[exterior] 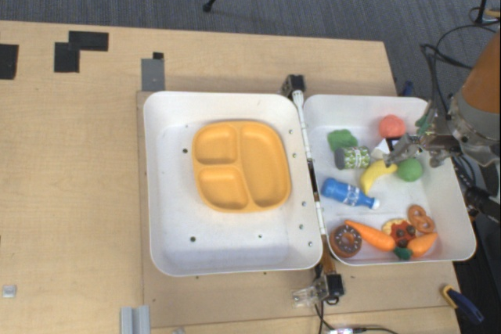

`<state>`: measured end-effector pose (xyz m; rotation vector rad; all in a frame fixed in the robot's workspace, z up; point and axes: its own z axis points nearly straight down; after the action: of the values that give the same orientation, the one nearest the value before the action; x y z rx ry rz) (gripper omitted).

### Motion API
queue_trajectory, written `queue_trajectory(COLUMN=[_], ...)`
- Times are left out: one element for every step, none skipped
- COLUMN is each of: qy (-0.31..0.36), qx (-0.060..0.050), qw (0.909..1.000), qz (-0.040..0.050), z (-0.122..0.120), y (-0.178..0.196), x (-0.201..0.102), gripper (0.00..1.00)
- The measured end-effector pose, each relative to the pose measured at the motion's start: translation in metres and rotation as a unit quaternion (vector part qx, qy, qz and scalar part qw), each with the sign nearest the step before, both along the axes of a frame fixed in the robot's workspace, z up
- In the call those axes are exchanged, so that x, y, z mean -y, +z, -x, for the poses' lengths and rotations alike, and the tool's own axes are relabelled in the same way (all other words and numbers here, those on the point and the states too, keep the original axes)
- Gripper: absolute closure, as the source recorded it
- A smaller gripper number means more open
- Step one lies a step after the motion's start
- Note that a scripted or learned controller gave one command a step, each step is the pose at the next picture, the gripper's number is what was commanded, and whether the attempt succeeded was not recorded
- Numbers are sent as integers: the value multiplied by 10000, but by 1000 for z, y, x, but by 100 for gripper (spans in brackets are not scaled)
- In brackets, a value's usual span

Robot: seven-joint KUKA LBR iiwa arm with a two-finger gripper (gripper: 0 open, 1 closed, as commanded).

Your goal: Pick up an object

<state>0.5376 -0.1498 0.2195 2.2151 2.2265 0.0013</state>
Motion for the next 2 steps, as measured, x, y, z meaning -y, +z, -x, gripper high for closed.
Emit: queue_trajectory(qy=[-460,-235], qx=[146,155], qw=[9988,9996], qz=[-2,2], z=[-58,-64], y=[-107,-108], x=[-32,-32], gripper=[0,0])
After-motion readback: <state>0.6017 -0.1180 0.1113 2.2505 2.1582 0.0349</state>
